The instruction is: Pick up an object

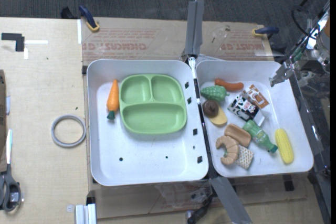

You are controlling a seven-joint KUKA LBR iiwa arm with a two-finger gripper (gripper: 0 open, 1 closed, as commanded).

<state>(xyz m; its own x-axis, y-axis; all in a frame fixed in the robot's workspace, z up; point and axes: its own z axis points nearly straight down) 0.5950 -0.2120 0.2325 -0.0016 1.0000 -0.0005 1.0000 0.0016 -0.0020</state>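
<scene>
Hovering over the top-right corner of the right bin [299, 165], the gripper [281, 77] carries nothing that I can see, and from here I cannot tell how it is set. Below it the toys lie crowded together: a red sausage [229, 84] by a green leafy vegetable [213, 93], a brown round piece [210, 108] touching a tan slice [218, 117], and a black-and-white carton [243, 107] just beside an orange-and-white packet [258, 97]. Nearer the front lie a green bottle [258, 135], a bread roll [237, 135], a croissant [228, 150] against a waffle piece [243, 157], and a yellow corn cob [284, 145] (well off to the right side). The left bin [142, 165] bears a green divided plate [153, 104] with a carrot [112, 98] just beside it. On the bench, a tape ring [68, 130] lies apart.
</scene>
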